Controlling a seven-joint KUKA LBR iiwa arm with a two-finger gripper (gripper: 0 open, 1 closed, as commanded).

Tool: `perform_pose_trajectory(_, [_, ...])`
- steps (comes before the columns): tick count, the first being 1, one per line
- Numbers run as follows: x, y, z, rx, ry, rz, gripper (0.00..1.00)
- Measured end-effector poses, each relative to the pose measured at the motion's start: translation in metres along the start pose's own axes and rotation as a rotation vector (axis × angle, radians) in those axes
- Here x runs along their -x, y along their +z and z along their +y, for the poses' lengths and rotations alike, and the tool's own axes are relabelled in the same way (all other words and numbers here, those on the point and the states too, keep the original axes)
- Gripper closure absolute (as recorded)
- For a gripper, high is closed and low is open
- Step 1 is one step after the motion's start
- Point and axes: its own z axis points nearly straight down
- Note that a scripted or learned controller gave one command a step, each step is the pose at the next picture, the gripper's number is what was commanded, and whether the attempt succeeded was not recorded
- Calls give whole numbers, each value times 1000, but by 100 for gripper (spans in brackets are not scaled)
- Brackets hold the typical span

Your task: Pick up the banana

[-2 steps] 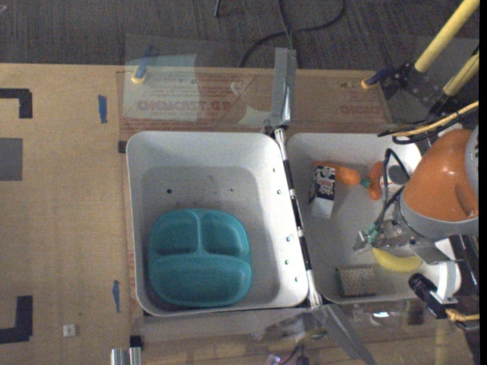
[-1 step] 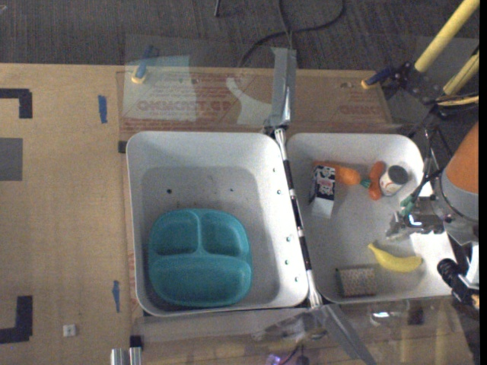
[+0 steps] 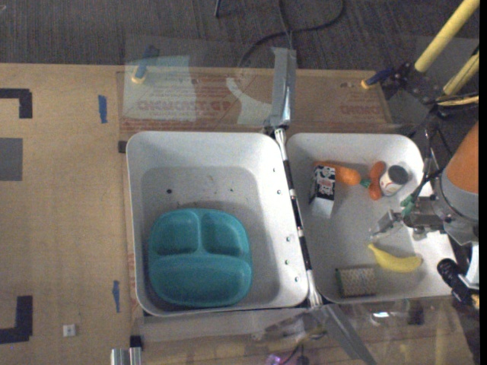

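The gripper [image 3: 386,225] hangs over the right bin [image 3: 327,276], its fingers too small and blurred to tell how far apart they stand; nothing shows between them. Just below it the banana [image 3: 396,259] lies flat on the bin floor, apart from the fingertips. Near the bin's front wall sits a grey sponge [image 3: 357,280]. Toward the back lie a small carton [image 3: 325,182], an orange [image 3: 348,176] and a cup [image 3: 396,177]. In the left bin [image 3: 144,162] rests a teal divided plate [image 3: 199,258].

Tray [image 3: 199,258] in left bin [image 3: 144,204]; banana [image 3: 396,259] in right bin [image 3: 335,147].
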Motion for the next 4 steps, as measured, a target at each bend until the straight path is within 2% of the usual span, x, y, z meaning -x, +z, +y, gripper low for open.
perform_pose_trajectory(1, [2,-10,0,2,3,-2,100])
perform_pose_trajectory(2, [16,-59,16,3,-208,-2,100])
perform_pose_trajectory(3, [16,-59,16,3,-209,-2,0])
perform_pose_trajectory(4, [33,87,4,8,-34,-1,0])
